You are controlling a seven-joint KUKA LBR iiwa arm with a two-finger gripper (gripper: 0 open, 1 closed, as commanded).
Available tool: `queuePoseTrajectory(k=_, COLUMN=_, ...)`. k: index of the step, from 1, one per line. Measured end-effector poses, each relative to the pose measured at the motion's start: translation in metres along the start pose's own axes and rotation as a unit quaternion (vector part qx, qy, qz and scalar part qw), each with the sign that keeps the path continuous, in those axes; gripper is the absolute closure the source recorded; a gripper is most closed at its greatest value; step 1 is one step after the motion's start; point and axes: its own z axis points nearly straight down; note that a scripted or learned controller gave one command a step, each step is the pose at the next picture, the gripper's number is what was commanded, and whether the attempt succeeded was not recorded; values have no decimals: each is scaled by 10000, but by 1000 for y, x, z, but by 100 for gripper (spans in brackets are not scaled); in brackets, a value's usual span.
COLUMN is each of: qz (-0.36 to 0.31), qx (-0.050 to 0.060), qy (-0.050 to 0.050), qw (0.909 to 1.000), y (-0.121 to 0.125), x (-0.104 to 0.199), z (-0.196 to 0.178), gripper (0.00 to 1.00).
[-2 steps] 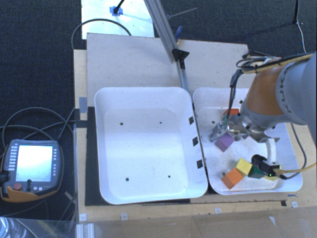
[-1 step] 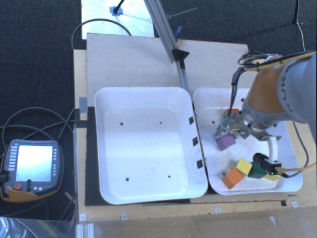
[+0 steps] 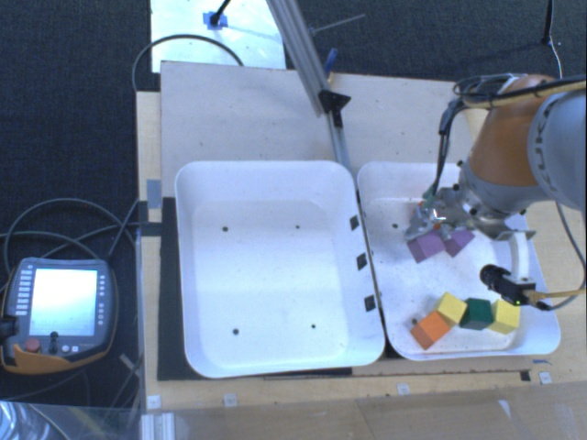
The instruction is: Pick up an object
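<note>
Right bin [image 3: 385,246] crowds blocks [image 3: 466,313] near end effector [image 3: 438,220].

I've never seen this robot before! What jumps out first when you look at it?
The big grey arm with its orange band reaches in from the right, its gripper low over two purple blocks in the right bin. Near that bin's front edge sits a bright row of blocks: orange, yellow, green, yellow.
</note>
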Motion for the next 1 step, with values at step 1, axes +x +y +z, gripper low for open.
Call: queuePoseTrajectory(k=1, qz=-1, qx=-15, qy=-4, qw=10000, y=6, x=-2, z=-64, gripper=100)
